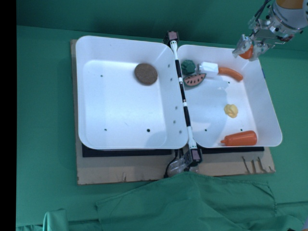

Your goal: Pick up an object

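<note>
My gripper (247,50) hangs over the far right corner of the right bin (269,105), above its rim. A small orange-red object (247,54) shows between its fingers, so it is shut on that piece. Below in the right bin lie a green broccoli-like piece (187,65), a watermelon slice (194,79), a white block (208,67), an orange sausage (230,72), a small yellow item (231,110) and a red-orange bottle shape (239,138). A round brown cookie (146,73) rests in the left bin (91,52).
A black-and-white striped bar (182,93) runs along the seam between the two bins. Both bins sit on a cardboard sheet (120,174) over green cloth. Folded green cloth (192,201) bunches at the front edge.
</note>
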`<action>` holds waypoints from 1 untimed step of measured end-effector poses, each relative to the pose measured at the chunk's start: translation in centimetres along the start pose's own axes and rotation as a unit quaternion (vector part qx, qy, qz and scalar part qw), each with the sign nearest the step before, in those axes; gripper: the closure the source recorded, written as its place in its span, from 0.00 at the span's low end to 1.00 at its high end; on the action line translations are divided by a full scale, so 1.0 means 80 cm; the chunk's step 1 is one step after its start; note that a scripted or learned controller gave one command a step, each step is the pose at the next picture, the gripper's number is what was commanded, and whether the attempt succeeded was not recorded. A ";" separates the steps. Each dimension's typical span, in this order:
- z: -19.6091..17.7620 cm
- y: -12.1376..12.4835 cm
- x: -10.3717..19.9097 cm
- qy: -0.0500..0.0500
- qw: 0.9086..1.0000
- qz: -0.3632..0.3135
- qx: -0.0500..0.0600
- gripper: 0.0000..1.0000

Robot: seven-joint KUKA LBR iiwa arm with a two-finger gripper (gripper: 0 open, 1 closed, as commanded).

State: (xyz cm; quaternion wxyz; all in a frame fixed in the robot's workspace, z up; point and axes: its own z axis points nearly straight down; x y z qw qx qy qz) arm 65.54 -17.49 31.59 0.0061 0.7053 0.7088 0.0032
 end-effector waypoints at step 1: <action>-0.060 0.004 0.003 0.000 1.000 0.003 0.001 1.00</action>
